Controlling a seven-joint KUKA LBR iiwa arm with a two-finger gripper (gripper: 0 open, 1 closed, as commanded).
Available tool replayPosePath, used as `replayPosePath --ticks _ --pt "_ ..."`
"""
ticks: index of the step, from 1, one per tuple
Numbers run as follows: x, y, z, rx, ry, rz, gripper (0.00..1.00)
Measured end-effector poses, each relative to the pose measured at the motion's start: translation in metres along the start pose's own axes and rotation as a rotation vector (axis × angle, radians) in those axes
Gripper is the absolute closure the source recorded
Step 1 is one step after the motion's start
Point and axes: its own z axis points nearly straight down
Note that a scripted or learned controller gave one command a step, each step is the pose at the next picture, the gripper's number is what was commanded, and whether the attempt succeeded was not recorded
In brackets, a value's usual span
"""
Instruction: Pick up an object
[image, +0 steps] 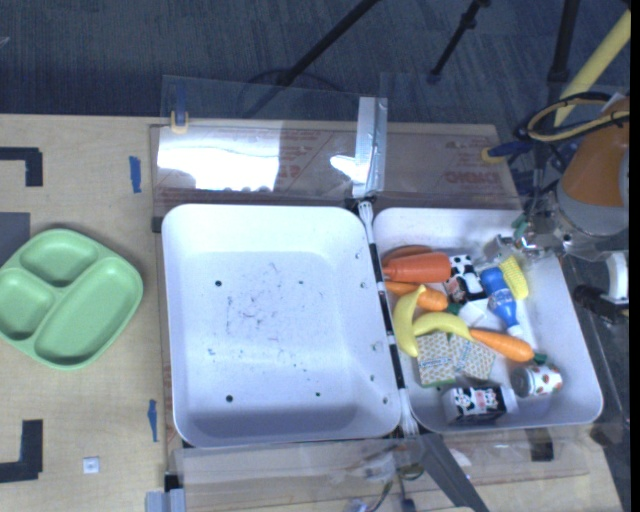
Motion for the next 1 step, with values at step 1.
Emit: replayPosePath --ticks 1 --pt "0.0704 0.0088 -0.0802 0.023 -0.009 0.112 0.0"
